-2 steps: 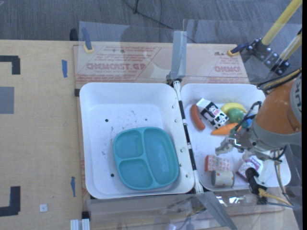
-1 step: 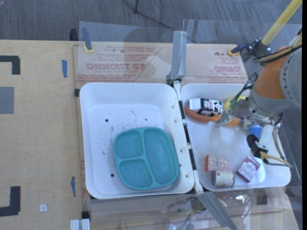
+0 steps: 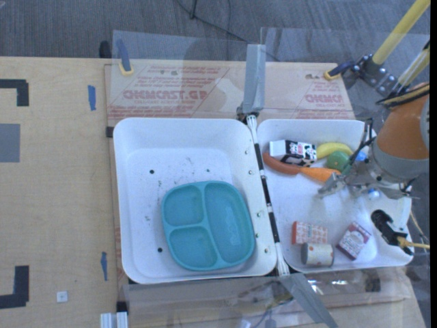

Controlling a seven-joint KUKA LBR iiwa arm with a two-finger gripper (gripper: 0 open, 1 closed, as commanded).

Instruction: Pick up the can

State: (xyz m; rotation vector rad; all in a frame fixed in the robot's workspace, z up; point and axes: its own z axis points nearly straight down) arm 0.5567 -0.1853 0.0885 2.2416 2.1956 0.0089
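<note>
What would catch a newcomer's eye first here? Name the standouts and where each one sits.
The teal divided tray stands out most, lying alone in the left bin. Next comes the clutter in the right bin: a carrot, a banana and a green fruit at the far side, the can and two small cartons at the near edge. The tool hangs by the carrot's tip.

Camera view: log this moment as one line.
gripper: over right bin, near carrot | can: on its side at front of right bin, not held | teal divided plate: in left bin
</note>
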